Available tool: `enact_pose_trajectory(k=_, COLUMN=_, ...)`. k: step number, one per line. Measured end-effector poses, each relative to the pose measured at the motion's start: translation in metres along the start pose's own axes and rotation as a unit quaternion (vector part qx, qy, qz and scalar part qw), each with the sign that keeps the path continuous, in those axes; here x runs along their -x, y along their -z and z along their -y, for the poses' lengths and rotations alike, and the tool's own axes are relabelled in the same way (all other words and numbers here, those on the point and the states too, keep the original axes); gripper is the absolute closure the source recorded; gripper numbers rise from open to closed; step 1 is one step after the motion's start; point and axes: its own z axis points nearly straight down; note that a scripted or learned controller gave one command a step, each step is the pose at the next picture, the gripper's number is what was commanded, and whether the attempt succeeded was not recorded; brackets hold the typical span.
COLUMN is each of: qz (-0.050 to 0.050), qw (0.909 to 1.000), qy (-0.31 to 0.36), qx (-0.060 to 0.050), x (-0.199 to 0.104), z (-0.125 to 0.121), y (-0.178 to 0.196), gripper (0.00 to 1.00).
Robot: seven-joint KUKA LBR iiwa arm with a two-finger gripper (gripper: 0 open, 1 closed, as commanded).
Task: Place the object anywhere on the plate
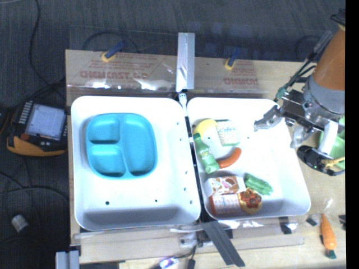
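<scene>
A single fixed camera is mounted above the tabletop (269,72) and looks down at a slant, so the far edge of the tabletop sits toward the top of the frame and the near edge toward the bottom. The view is set far enough back to hold both white bins whole: the left bin (84,206) with its blue divided plate (120,144), and the right bin (291,178). Dark carpet (33,38) borders the tabletop on the left and top. The arm (331,66) enters from the right edge, cropped above the wrist.
</scene>
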Motion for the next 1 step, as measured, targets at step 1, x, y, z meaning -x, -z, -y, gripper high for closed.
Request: enact_pose_trajectory(k=1, qz=-0.001, qw=0.9995, qy=0.031, qx=-0.002, x=-0.0456, z=0.0637, y=-0.0829, gripper=0.0)
